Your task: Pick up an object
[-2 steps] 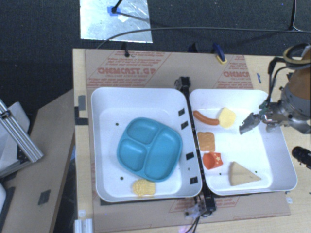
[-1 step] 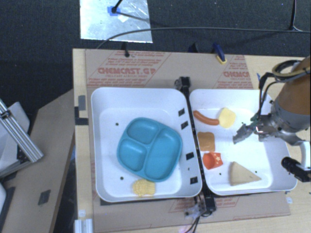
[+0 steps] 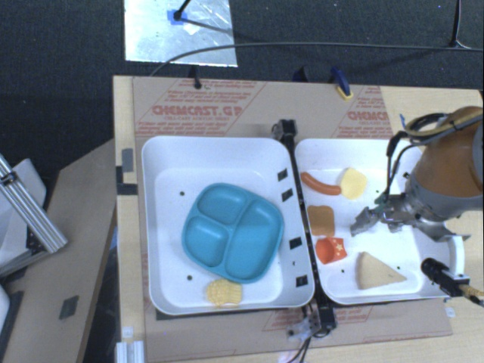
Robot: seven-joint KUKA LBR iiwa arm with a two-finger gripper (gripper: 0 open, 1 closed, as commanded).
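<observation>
Toast slice (image 3: 321,220) beside pincer (image 3: 361,222), finger state unclear.

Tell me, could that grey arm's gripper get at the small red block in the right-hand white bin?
Probably yes. The gripper hangs just right of the red block, nothing lies over the block, and the brown square piece and tan wedge sit apart from it.

Robotics lab bench, not a kitchen: industrial arm (image 3: 446,165) at 3 o'clock over two white bins (image 3: 162,203) of toy food, protective Chemcast-printed sheet (image 3: 197,110) at 12, loose cables (image 3: 302,45) at 12, foil calibration-like patch (image 3: 178,21) at 11, aluminium extrusion (image 3: 30,210) at 9.
</observation>
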